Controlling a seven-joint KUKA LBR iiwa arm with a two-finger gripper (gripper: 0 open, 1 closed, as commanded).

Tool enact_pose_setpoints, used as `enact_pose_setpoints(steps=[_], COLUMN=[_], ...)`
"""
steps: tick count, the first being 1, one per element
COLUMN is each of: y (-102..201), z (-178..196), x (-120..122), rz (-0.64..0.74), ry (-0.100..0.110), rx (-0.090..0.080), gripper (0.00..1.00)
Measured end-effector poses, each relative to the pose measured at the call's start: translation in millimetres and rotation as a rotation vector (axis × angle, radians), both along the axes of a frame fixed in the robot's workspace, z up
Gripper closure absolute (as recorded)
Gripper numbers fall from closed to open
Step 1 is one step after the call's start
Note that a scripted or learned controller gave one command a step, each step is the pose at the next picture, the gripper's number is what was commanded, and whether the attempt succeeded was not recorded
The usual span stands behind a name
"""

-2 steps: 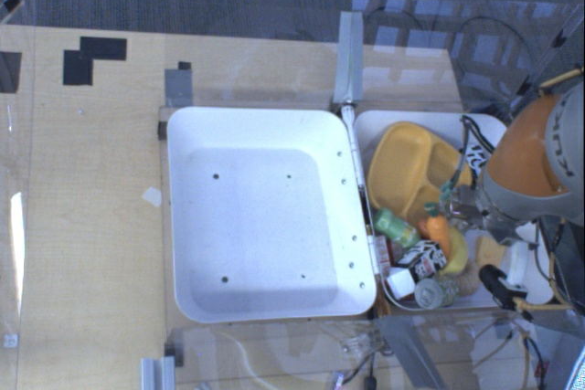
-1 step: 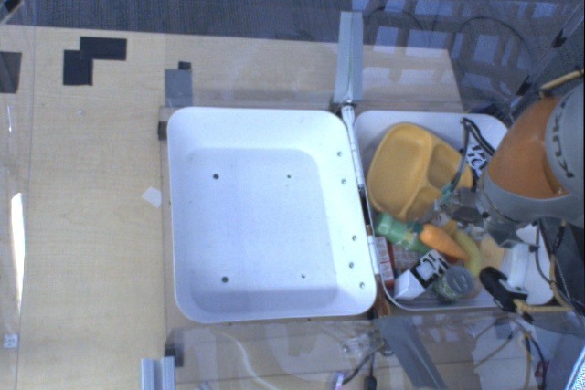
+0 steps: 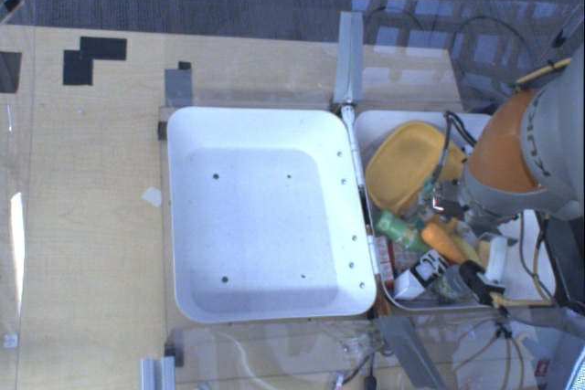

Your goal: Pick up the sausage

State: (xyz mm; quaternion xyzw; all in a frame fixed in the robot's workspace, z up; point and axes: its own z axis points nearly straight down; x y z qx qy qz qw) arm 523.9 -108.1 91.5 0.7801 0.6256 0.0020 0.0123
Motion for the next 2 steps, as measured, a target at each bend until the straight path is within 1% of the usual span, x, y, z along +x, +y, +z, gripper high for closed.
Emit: enact_pose_setpoints(steps=[1,2], y=[66.5,14.7], z=[94.7,22.9], x=[8.1,20.0], rz=[0.071,0.099], ry=[0.01,0.015], rx=[0.015,0.015], gripper=[0.0,0.0])
